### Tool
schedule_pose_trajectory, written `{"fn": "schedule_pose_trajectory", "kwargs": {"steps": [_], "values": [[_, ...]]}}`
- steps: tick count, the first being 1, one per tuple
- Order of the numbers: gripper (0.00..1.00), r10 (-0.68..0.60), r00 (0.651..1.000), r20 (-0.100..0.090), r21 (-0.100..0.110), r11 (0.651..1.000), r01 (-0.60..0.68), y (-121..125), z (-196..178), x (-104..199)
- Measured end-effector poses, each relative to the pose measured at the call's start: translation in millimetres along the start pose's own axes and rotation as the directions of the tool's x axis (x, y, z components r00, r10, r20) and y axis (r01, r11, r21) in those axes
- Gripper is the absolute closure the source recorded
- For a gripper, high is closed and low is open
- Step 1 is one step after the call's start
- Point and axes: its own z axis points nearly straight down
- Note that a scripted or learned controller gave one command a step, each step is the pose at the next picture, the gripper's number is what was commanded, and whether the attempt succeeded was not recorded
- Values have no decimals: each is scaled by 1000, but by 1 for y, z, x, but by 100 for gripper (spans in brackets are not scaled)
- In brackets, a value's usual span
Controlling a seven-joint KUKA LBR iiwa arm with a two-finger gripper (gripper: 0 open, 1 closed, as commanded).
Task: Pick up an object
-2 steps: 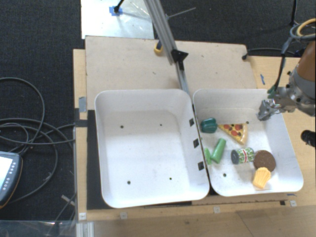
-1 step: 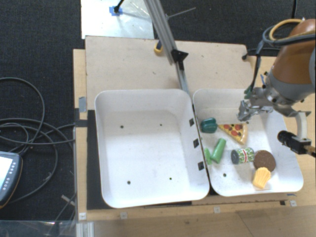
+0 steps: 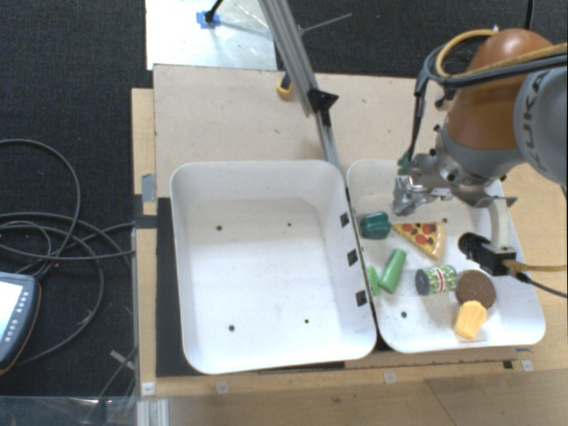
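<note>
Partly cut off at the frame's right edge, the arm (image 3: 506, 96) hangs over the right bin (image 3: 532, 322), hiding its upper part. Its gripper (image 3: 407, 201) points down-left; whether its jaws grip anything I cannot tell. Just below lie a pizza slice (image 3: 421, 234) and dark green block (image 3: 374, 225).

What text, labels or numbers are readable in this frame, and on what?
"UK": dark letters on the grey robot arm at the right edge, cut off by the frame.
Small green can with a white patterned band: markings too blurred to read.
Grey handheld screen device at left: display unreadable.
</note>
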Motion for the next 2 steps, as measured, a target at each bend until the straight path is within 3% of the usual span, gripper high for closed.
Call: {"fn": "schedule_pose_trajectory", "kwargs": {"steps": [1,2], "values": [[100,0,1000,0,-2,1000,0,14,-8,53],[100,1,1000,1,0,1000,-1,26,7,106]]}}
